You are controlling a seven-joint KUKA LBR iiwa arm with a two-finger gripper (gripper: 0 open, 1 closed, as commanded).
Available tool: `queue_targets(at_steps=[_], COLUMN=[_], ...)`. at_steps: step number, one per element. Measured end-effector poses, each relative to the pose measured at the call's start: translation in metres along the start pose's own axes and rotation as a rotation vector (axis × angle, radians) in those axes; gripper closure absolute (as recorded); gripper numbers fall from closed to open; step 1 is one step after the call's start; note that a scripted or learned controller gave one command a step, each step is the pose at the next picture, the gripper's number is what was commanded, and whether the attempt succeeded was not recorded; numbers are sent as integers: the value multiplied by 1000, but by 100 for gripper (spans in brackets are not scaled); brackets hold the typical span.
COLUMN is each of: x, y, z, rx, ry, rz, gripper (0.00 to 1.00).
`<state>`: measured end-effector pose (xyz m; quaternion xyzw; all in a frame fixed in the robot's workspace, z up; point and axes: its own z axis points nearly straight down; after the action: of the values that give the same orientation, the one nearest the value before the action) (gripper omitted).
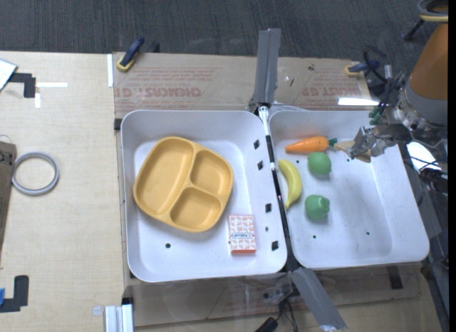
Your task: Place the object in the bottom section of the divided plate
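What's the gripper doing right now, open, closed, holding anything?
Gripper: above the right bin's upper edge, just right of the carrot; open or closed cannot be told, and nothing is seen held in it.

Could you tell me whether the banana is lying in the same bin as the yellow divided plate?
No, the banana lies in the right bin beside the carrot, while the divided plate sits in the left bin.

site: I'm looking at a robotics lab bench | evidence: two white bins (135, 202) sitting on cardboard (192, 81) left of the gripper (361, 147) | clamps (130, 53) gripping the far edge | tape roll (33, 173) lying far left | toy food (318, 164) just beside the gripper
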<state>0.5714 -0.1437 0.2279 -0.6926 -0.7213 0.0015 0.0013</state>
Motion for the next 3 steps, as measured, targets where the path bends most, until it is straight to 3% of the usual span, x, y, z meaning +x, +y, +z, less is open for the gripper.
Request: queue_targets(at_steps=[1, 2, 3], x=[47, 103, 151], y=[63, 76, 75], z=[114, 37, 38], rx=[0, -2, -1], ry=[0, -1, -1], rz=[-298, -405, -630], gripper=[100, 100, 100])
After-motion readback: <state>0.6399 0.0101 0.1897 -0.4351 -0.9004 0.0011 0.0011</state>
